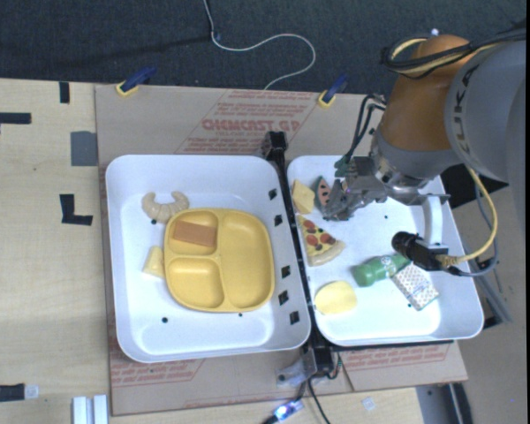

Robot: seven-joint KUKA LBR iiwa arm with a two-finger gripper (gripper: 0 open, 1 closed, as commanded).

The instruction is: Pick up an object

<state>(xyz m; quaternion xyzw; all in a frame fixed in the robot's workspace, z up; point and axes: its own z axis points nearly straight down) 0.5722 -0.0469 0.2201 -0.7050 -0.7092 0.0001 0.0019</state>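
Note:
My gripper (338, 203) is down in the far left part of the right bin (450, 325). It hangs just right of a small yellow wedge (302, 199) and a small dark piece (321, 186) by the bin's left wall. A pizza slice (321, 240) lies just in front of the gripper. Nearer the front lie a pale yellow lump (336, 298), a green bottle (378, 270) and a white patterned packet (417, 286). Nothing shows as held.
The left bin (128, 325) holds a yellow divided plate (234, 276) with a brown slab (194, 232) in one compartment. A croissant (163, 205) and a yellow wedge (154, 261) lie to the plate's left. The grey arm (424, 104) crosses over the right bin's far side.

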